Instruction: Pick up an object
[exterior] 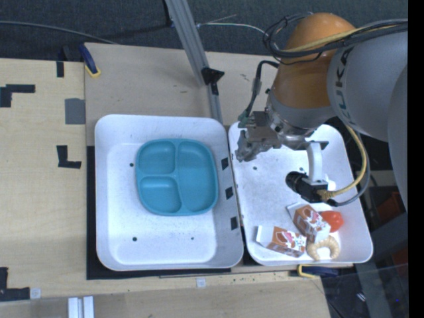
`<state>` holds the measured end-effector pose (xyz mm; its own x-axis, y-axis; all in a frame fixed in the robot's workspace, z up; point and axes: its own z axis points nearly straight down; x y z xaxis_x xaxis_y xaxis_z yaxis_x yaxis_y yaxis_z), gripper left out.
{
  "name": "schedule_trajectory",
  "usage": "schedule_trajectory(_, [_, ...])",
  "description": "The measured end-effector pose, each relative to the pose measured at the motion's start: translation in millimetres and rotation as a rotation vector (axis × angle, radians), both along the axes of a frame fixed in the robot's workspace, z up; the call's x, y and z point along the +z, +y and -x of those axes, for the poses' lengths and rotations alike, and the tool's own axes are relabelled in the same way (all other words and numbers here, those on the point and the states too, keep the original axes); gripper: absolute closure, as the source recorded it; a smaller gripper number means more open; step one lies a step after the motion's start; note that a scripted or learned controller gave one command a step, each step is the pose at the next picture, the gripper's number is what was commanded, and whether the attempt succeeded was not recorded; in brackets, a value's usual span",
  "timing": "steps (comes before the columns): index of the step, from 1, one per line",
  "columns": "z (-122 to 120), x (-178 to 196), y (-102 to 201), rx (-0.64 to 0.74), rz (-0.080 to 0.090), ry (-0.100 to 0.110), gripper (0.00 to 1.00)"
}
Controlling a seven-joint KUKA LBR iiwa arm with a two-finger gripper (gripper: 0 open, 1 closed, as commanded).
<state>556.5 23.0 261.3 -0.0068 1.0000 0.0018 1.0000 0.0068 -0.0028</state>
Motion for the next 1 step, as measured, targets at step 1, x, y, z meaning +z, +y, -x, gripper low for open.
schedule_trajectory(1, [17.8,-0.9,52.4,0.001,0.000,0.001,1.00])
